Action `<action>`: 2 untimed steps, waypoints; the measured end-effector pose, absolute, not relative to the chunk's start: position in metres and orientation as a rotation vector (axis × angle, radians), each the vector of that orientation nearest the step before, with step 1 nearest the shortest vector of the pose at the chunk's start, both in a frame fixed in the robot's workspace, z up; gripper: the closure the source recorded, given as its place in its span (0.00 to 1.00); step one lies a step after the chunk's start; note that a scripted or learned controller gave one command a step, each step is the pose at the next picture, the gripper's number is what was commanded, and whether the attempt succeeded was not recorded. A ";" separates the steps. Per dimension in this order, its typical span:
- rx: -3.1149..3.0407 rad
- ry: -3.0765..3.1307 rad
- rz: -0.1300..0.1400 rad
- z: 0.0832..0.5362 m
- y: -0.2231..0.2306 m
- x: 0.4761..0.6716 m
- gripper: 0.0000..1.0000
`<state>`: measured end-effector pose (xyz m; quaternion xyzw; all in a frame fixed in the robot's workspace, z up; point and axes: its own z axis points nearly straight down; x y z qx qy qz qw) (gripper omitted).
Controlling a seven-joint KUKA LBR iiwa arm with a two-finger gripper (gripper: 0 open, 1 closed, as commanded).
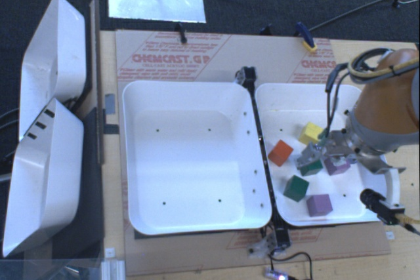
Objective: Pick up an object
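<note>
Though the claw (321, 157) sits low in the right bin (289, 98), its tips are a grey blur among the blocks and I cannot tell whether it is released, clenched or grasping anything. A dark green block (311, 166) lies right at it, at about seven o'clock, and a small purple block (338, 166) touches or nearly touches it at four o'clock; which of the two it is aimed at, I cannot tell. The yellow block (312, 134) is just beside it at eleven o'clock, and the orange block (281, 153) is near at nine o'clock. Further out, a larger green block (296, 188) lies at seven o'clock and a larger purple block (319, 204) at six o'clock, close to the bin's near wall. The arm (390, 101) rises from the claw toward two o'clock, its orange band bulking over the right side of the bin. The left bin (197, 95) lies well apart at nine o'clock.

By my reading the step in hand is the grasp itself: the claw is down at block level, nothing is seen lifted. The next move calls for a firm closing on one block alone, then a straight rise; with neighbours crowding so near, the likely trouble is pinching a corner or nudging two blocks at once
</note>
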<state>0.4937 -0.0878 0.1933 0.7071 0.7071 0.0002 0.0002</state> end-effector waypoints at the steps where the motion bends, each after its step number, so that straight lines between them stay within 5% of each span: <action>1: 2.221 2.221 0.001 0.193 -0.088 0.494 0.00; 2: 2.217 2.218 0.006 0.098 -0.114 0.538 0.00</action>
